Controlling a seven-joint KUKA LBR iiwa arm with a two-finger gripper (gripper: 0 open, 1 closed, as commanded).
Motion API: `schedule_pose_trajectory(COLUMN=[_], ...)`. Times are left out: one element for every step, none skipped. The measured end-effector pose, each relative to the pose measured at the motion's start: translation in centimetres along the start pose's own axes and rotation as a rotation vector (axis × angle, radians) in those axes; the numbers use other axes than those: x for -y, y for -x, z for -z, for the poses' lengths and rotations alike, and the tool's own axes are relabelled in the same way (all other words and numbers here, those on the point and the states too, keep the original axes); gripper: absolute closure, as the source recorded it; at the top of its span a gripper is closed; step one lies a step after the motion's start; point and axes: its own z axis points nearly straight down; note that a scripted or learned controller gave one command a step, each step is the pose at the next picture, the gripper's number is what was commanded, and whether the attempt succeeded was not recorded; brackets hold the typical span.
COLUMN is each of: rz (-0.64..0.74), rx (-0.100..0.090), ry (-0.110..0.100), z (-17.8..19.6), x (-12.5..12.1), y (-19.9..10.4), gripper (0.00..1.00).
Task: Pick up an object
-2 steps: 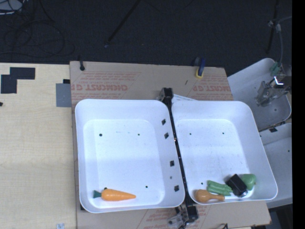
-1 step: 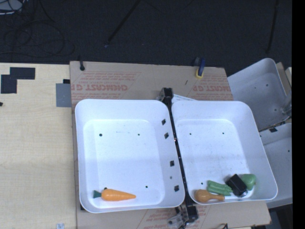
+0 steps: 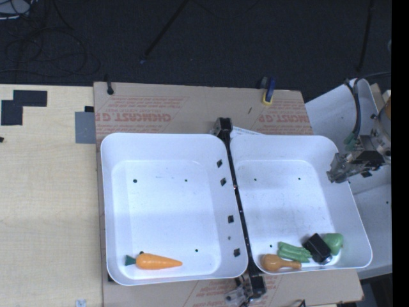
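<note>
The gripper sits at the right rim of the right bin, about level with the bin's middle, with the arm coming in from the right. Whether the jaws are wide or narrow cannot be told; the head reads as a dark, blurred cluster at this scale. Nothing is visible between them.

Nearest candidates lie toward the camera from the jaws, along the right bin's near wall. They form a tight heap: a black block rests across a green pea pod, a rounder green piece touches the block's far side, and an orange-tan pear-like gourd lies just beside the pod, at the heap's left end. Pod and gourd both run roughly parallel to the near wall, long axes left to right; the block lies diagonal across them.

An orange carrot lies alone in the left bin, well apart from the jaws, across the divider, long axis also parallel to the near wall, tip pointing right.

Judgement: the heap is the shorter reach, a travel toward the near wall then a descent. The crowding and the closeness of the wall may make a clean grip hard there. The carrot is isolated but farther.
</note>
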Motion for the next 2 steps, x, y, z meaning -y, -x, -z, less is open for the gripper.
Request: schedule_pose_trajectory(rz=[-0.005,-0.003], rx=[0.006,0.003], ry=[0.012,0.007], z=[4.6,1.4], x=[3.2,4.6], y=[4.0,5.4], gripper=[1.00,1.00])
